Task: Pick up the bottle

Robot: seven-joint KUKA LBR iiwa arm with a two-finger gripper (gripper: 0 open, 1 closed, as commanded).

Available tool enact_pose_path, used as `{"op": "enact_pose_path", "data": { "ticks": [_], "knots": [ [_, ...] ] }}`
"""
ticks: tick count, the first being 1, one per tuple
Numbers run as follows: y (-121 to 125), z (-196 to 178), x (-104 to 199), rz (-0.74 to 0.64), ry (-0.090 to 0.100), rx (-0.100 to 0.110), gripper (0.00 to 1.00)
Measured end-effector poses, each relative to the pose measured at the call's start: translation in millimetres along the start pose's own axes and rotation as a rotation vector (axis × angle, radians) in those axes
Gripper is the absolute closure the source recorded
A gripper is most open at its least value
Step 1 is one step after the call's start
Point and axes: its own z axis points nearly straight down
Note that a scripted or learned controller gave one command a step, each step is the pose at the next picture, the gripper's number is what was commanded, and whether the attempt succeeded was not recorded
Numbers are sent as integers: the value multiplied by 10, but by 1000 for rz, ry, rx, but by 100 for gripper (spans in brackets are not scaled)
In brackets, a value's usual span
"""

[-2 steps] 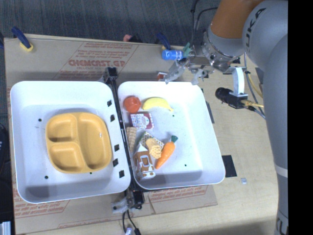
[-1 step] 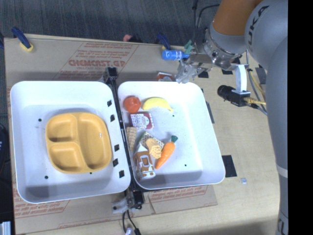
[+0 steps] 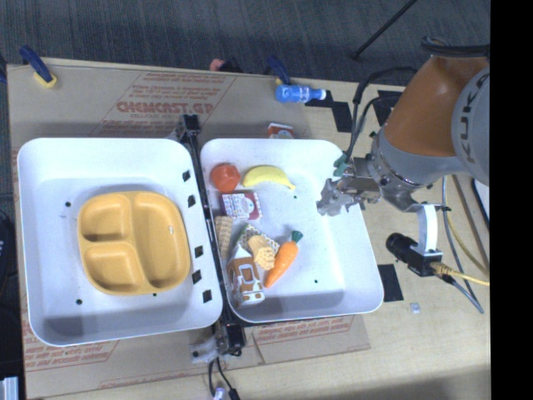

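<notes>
On the bench, the bottle (image 3: 246,275) was left ungrasped in the right bin (image 3: 354,286), while the gripper (image 3: 331,200) was seen hovering nearby, finger state indiscernible.

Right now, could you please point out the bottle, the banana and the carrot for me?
bottle (image 3: 245,275): camera view, its label.
banana (image 3: 266,176): camera view, middle of its curve.
carrot (image 3: 281,263): camera view, orange body.

white bins (image 3: 50,307) smooth plastic; yellow tray (image 3: 133,242) matt plastic; printed cardboard (image 3: 158,102) beneath; carrot (image 3: 281,262) glossy plastic.
</notes>
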Motion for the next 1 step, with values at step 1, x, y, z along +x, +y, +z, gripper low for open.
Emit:
{"op": "enact_pose_path", "data": {
  "ticks": [1],
  "knots": [
    [-413,-119,-547,-215,1,-2,100]
  ]
}}
